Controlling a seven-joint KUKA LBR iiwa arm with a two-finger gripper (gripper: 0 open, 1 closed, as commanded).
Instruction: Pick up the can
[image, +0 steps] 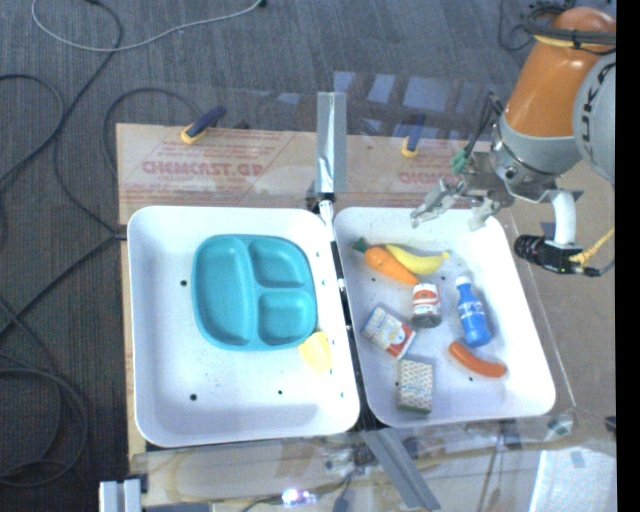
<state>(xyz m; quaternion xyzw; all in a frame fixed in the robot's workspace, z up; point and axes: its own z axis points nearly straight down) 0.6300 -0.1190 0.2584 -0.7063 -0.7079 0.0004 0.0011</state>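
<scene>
The can sits upright in the middle of the right bin, just below the banana and carrot, with the blue bottle right beside it. The gripper hangs over the bin's far rim, fingers spread apart with nothing between them, well clear of the can. A sausage, a small carton and a sponge lie nearer the front. The left bin has a teal tray and a yellow piece next to it.

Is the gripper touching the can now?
Apart. In the camera view the gripper is at the bin's far rim, with the banana between it and the can.
</scene>
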